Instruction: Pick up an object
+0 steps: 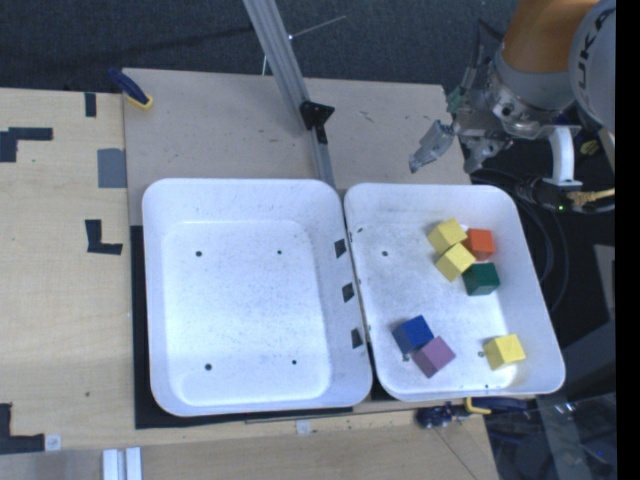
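The right bin (400,218) holds several small blocks. Two yellow blocks (452,248) touch an orange block (481,242) and a green block (481,277) near its far right side. A blue block (411,333) and a purple block (434,356) sit together near the front, and another yellow block (504,350) lies at the front right corner. My gripper (440,146) hangs above the bench just behind the right bin's far edge, with nothing seen between its fingers.
The left bin (240,298) sits beside the right one. A slanted metal pole (285,58) runs down to the gap between the bins. Cables lie to the right of the right bin. A blue and yellow tool (130,88) rests at the bench's far left.
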`<move>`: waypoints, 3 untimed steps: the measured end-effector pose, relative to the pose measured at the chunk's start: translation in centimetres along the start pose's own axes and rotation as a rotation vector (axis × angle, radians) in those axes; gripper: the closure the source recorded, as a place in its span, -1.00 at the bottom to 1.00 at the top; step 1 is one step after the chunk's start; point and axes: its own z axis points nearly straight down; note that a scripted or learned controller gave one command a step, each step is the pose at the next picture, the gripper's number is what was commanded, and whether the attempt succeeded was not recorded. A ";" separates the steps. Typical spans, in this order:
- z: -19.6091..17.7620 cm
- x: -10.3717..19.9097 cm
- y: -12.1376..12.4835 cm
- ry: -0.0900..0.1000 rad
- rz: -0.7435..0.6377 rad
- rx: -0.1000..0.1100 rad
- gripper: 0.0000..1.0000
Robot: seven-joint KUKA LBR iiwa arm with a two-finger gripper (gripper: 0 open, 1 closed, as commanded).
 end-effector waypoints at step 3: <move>11.1 1.0 -0.5 0.000 0.001 0.006 -1.00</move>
